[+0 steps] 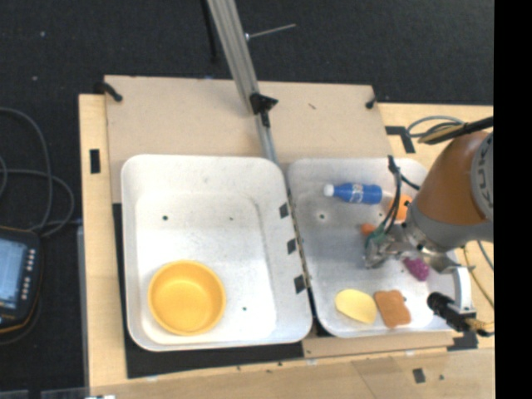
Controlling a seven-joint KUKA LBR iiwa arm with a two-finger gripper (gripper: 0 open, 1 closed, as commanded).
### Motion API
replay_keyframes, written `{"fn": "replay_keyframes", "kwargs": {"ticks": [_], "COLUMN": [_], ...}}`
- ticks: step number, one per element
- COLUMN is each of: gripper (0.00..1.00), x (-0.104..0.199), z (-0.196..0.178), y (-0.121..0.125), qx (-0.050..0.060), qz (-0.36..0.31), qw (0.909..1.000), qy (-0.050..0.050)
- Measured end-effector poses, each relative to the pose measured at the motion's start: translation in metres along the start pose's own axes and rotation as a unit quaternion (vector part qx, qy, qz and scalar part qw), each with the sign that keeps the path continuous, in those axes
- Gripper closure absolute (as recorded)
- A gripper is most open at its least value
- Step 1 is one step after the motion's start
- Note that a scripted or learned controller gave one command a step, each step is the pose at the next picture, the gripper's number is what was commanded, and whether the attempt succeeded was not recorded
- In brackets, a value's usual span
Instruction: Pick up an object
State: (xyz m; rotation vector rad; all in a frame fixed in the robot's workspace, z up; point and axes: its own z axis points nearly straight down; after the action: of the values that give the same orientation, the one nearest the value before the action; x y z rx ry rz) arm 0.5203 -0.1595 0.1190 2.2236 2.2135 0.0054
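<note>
**Gripper low in right bin, nothing seen held**

The arm (453, 194) comes in from the right, orange band showing above the wrist, and reaches down into the right bin (320, 223). The gripper (376, 252) sits low near the bin's middle-right, close to the floor. I cannot tell whether it is spread or closed; the view is too small and dark there, and no object shows in its grasp.

Objects in the right bin:
- Bottle (356, 193), white with a blue label, lying on its side toward the far end, left of the arm.
- Small orange piece (368, 229), just beside the gripper on its far side.
- Purple piece (416, 268), near the gripper on its right, partly under the wrist.
- Yellow piece (356, 306), flat, at the near end.
- Brown piece (392, 308), touching or just beside the yellow one, on its right.

The left bin (166, 189) holds a yellow bowl (187, 297), upright, in its near-left corner, well apart from the arm.
</note>
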Motion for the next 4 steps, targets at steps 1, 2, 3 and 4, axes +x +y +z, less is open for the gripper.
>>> {"fn": "replay_keyframes", "kwargs": {"ticks": [1,2,3,4], "gripper": [1.0,1.0,1.0,1.0], "x": [0.002,0.006,0.005,0.056], "z": [-0.054,-0.115,-0.169,-0.172], "y": [-0.007,0.001,0.003,0.028], "qx": [-0.001,-0.002,-0.002,0.001], "qz": [-0.003,-0.004,-0.004,-0.006], "qw": [1.0,1.0,1.0,1.0], "qy": [-0.001,-0.001,-0.001,0.0]}}
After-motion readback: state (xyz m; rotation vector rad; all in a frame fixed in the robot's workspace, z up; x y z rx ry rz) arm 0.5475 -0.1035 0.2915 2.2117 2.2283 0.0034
